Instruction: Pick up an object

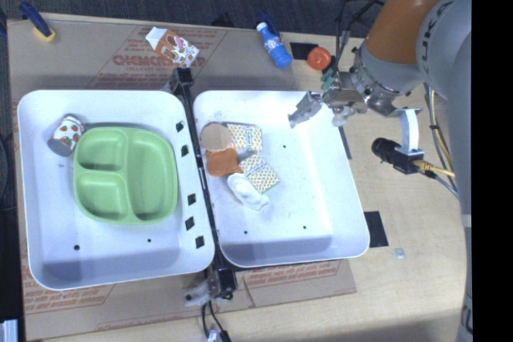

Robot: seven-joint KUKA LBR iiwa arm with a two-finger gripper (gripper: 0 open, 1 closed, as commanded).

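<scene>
Here, nearest the camera, the front rims of two shallow white bins sit side by side on a cardboard-covered bench. The left bin (48,252) holds a green divided plate (126,172) with a small patterned object (67,134) just beside its far left corner. The right bin (329,212) has bare floor at its front and right; its contents cluster against the left wall: a white crumpled item (248,191) nearest, touching a patterned packet (261,175), then an orange piece (222,161), a tan round piece (215,136), and another patterned packet (244,137) beside it.

Farther back, the gripper (303,110) hangs over the right bin's far right corner, well apart from the cluster and holding nothing. Whether its jaws stand apart or together cannot be told at this angle. The grey arm with its orange band (413,8) reaches in from the right.

Beyond the bins lie a blue bottle (275,46), a small orange ball (319,58), and a patterned wrapper (172,48).

Judging from this, the approach is only beginning. A good pick would likely travel left toward the cluster, choose a piece at its edge such as the white item, and descend straight so neighbours are not dragged.
</scene>
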